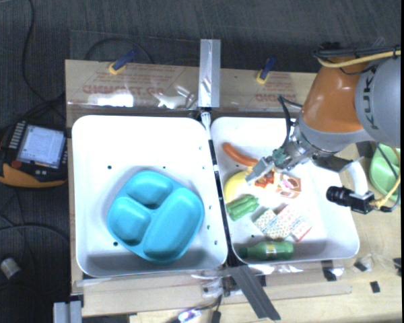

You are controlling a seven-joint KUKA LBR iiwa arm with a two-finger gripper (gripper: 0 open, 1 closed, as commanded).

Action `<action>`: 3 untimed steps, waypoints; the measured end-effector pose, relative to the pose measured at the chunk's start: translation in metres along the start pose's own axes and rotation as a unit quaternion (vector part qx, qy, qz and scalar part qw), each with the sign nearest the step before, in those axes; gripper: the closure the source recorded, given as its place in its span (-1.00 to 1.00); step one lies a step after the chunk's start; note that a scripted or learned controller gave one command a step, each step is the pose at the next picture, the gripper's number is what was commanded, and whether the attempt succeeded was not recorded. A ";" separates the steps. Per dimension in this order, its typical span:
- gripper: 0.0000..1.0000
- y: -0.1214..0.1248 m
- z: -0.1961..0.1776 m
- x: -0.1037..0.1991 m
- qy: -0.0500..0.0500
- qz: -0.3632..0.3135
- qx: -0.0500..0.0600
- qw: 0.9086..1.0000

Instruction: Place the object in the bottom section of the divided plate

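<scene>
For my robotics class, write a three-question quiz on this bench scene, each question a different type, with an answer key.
1. True or false: the blue divided plate lies in the left bin.
2. Multiple choice: the gripper hovers over A) the left bin, B) the right bin, C) the floor.
3. Fill in: the dark green bottle lies near the right bin's ____ wall (near or far from the camera's lower edge).

Key: 1 true; 2 B; 3 near.
</scene>
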State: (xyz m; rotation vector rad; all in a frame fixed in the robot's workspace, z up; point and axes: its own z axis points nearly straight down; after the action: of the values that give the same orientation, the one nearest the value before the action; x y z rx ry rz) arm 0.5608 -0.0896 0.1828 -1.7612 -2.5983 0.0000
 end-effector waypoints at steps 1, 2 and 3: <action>1.00 0.071 -0.063 0.078 0.000 -0.177 0.000 0.984; -1.00 0.071 -0.063 0.078 0.000 -0.177 -0.001 0.984; -1.00 0.006 -0.036 0.075 -0.001 -0.180 0.000 0.984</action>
State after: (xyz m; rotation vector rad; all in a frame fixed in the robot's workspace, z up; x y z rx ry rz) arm 0.5384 -0.0178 0.2187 -1.2661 -2.8739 0.0016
